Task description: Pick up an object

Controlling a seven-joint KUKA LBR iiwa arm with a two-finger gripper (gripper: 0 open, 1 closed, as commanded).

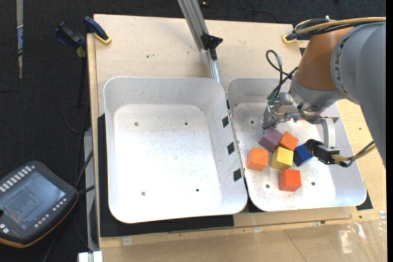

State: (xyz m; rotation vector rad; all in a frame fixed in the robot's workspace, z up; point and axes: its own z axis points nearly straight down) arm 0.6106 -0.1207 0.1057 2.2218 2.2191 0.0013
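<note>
Several small blocks lie in the right bin [344, 193]: a purple block [269, 140], an orange block [258, 159], a yellow block [283, 157], a second orange block [288, 142] behind the yellow one, a blue block [302, 154] and a red-orange block [290, 180]. My gripper [274, 122] hangs over the bin's middle, just above and behind the purple block. The wrist body hides its fingertips. I see no block lifted off the bin floor.
The left bin [123, 132] sits beside the right one, sharing a middle wall with black tabs. A slanted metal pole [190, 9] crosses the bench top behind the bins. Cables [336, 157] trail from the wrist over the right bin's right side.
</note>
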